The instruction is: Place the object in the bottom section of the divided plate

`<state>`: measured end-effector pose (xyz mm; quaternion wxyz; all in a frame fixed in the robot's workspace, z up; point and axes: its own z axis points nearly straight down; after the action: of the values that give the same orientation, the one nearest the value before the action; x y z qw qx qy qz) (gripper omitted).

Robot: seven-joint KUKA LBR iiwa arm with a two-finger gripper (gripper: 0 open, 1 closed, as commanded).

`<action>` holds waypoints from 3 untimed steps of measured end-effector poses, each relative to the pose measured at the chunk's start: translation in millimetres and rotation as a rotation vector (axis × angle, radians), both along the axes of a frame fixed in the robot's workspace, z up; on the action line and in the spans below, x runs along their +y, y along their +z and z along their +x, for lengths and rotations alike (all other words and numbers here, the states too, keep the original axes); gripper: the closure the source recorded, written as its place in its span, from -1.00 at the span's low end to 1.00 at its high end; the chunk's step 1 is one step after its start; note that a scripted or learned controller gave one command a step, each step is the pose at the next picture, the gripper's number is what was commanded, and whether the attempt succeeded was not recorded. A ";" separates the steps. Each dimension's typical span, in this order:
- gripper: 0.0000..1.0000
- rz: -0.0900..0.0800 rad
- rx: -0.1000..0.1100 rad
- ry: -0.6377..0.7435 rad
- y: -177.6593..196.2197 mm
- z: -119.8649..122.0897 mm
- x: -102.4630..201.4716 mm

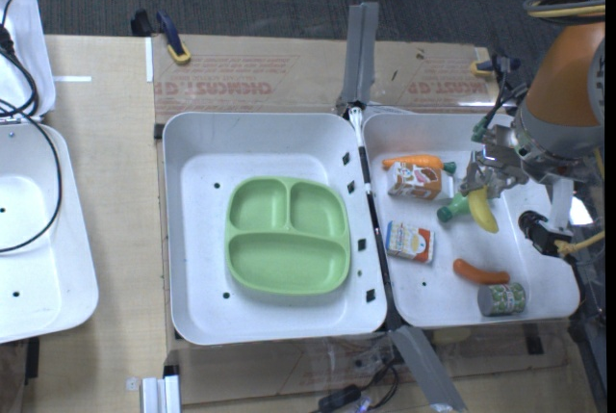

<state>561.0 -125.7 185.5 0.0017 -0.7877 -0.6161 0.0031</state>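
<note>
While the gripper [484, 178] hangs over the right bin [433, 300], I cannot tell its grip state; the banana [481, 210] lies just below it, long axis slanting down-right, with the green plate [287, 235] well off to the left.

Wooden bench [96, 74] carries two white bins: left bin [192, 238] at 9 o'clock, right bin [433, 300] at 3 o'clock, edges touching.
</note>
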 end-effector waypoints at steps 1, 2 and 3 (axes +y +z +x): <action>1.00 0.001 0.001 0.033 35.5 -43.7 56.3; 1.00 0.000 0.002 0.197 2.5 -43.5 155.8; 1.00 -0.001 0.002 0.077 2.5 -68.0 214.1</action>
<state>492.9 88.4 188.0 0.0016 -0.7634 -0.6459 0.0042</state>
